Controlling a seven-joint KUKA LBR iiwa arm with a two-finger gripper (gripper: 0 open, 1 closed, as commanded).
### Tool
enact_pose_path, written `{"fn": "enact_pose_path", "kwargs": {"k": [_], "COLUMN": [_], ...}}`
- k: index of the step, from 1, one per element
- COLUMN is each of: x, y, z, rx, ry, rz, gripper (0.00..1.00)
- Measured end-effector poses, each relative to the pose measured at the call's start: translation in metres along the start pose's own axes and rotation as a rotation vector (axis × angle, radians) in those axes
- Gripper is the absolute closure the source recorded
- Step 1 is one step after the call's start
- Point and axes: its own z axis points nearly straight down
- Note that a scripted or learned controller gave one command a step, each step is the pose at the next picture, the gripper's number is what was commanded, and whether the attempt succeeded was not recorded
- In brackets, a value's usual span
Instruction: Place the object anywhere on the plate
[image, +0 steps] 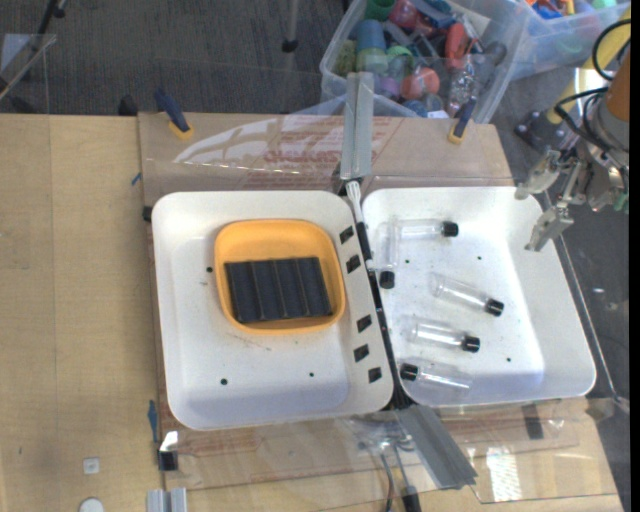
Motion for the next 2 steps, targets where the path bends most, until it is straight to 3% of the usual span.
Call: {"fn": "enact_pose_path", "kwargs": {"k": [2], "x": [-0.0044], "y": [-0.0047], "z": [0.0036], "rx": [0.001], "ry": [-0.004], "rz": [-0.149], "gripper": [0.0]}}
